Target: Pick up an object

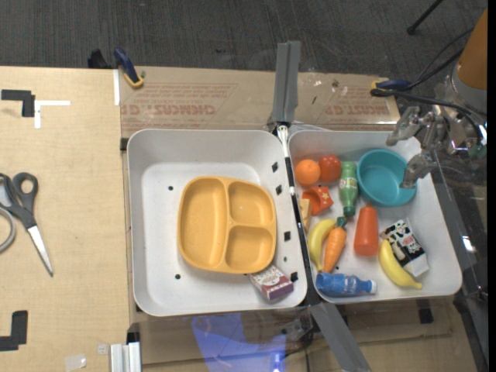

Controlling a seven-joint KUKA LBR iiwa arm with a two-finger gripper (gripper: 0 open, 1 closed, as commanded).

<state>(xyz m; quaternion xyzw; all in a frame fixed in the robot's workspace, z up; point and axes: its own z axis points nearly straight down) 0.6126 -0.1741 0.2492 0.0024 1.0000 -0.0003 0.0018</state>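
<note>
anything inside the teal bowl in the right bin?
Nothing visible inside the teal bowl: its interior looks bare. The gripper hangs over its right rim and covers that edge, so that bit of the inside can't be checked.

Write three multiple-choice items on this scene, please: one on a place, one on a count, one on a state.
1. Where does the yellow divided plate lie?
A. left bin
B. right bin
C. bench

2. How many bananas are in the right bin?
A. one
B. two
C. four

3. How does the blue bottle rest?
A. upright
B. on its side
C. inside the teal bowl

Key: 1 A, the plate sits in the left bin. 2 B, one banana lies beside the carrot, another near the milk carton. 3 B, it lies flat along the bin's near wall.
</note>
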